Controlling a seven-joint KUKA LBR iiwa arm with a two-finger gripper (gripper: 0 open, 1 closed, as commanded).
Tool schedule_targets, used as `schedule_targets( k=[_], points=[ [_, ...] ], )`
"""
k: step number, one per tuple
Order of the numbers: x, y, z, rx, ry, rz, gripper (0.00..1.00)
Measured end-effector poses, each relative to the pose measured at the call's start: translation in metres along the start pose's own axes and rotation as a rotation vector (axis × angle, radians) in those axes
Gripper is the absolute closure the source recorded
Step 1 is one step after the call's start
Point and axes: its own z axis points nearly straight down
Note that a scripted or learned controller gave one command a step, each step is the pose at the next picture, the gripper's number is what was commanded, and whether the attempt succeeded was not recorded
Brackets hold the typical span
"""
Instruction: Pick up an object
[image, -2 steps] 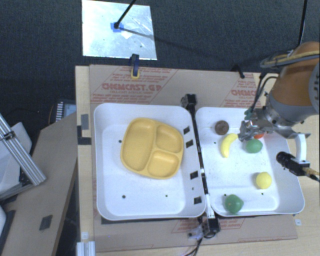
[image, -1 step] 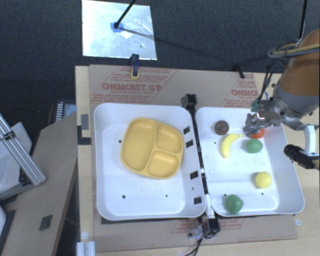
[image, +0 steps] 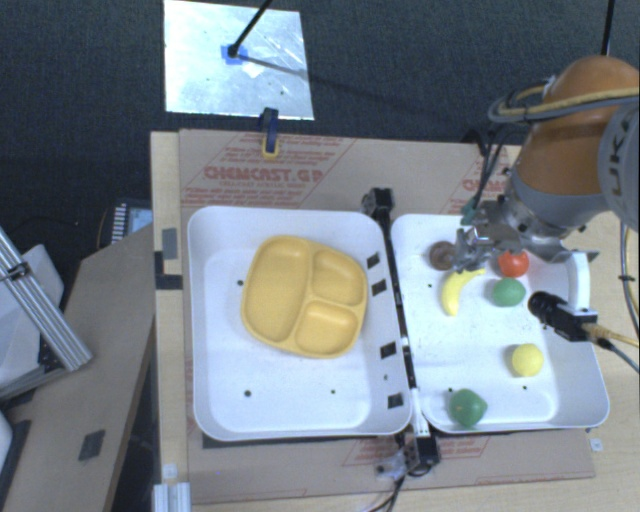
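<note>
End effector (image: 468, 252), grip state unclear, hangs right above the banana (image: 456, 291) in the right bin (image: 560, 412).

- The left bin (image: 215, 400) holds a divided plate (image: 303, 295), placed toward its far half.
- The right bin (image: 575, 405) holds a banana (image: 456, 291) at far left.
- Right of the banana lie two balls (image: 509, 292).
- A lemon (image: 526, 359) lies nearer, at right.
- A round fruit (image: 466, 407) lies at the near edge.
- The gripper (image: 468, 252) hangs over the banana's far end.
</note>
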Motion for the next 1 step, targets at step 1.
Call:
schedule_targets(
  k=[1],
  points=[
    [0.0555, 0.0067, 0.0082, 0.000, 0.000, 0.000, 1.00]
  ],
)
